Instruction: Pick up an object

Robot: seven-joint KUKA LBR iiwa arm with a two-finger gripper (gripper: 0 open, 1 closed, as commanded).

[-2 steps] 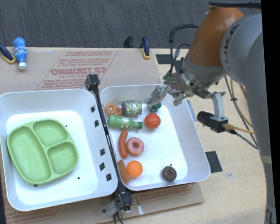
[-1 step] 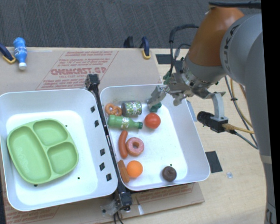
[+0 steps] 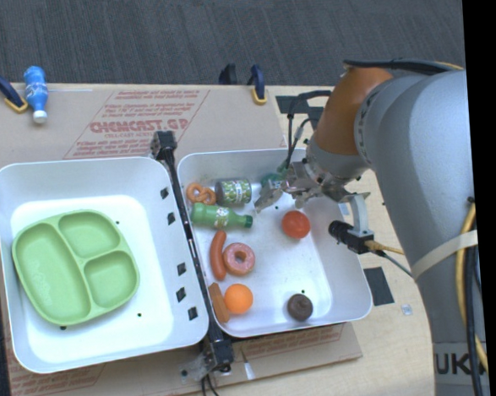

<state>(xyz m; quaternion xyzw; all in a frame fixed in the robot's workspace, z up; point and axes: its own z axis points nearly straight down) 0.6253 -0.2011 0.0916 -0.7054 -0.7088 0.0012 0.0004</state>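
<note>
My gripper [image 3: 269, 193] hangs low over the back of the right bin [image 3: 343, 292], just right of a small clear jar with a green label [image 3: 233, 190]. A green bottle [image 3: 220, 218] lies in front of the jar, with an orange ring-shaped piece [image 3: 200, 193] at the bin's back left. A red ball-like fruit [image 3: 296, 224] sits just in front of the gripper. Further forward are a pink donut [image 3: 239, 258], a reddish sausage [image 3: 218, 254], an orange [image 3: 237, 299], a carrot-like piece [image 3: 215, 302] and a dark brown round piece [image 3: 300, 306].
The left bin [image 3: 155, 326] holds a green divided plate [image 3: 75, 264]. The grey arm [image 3: 415, 164] covers the right bin's back right corner. A blue bottle [image 3: 35, 91] and clamps [image 3: 257, 84] sit on the cardboard sheet [image 3: 132, 120] behind the bins.
</note>
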